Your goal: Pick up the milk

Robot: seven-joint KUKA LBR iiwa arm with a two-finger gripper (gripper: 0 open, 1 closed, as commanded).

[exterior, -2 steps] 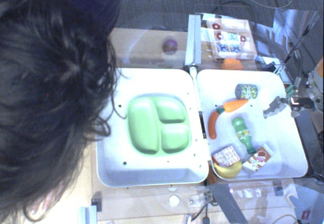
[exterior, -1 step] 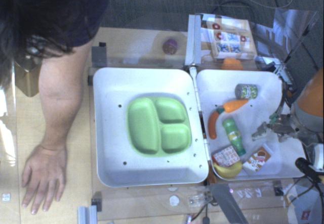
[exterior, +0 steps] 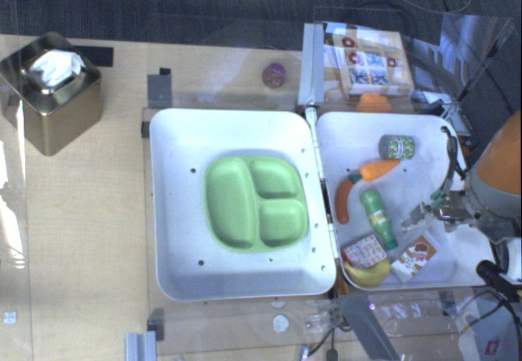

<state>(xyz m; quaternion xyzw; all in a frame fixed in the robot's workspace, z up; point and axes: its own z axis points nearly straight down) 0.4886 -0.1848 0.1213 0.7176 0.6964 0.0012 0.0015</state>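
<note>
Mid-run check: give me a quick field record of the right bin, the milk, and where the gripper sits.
milk: small carton lying flat, right bin's near right part
gripper: above the right bin, just behind the milk, nothing seen between its fingers
right bin: can, carrot, sausage, green bottle, snack box, banana
left bin: green divided plate

Wood-tone table (exterior: 98, 213): two white bins (exterior: 175, 270) side by side, brass tissue box (exterior: 50, 94) far left, purple ball (exterior: 274, 75) behind.

white milk carton (exterior: 414, 258), perhaps lying flat, at right bin's (exterior: 424, 129) front.
</note>
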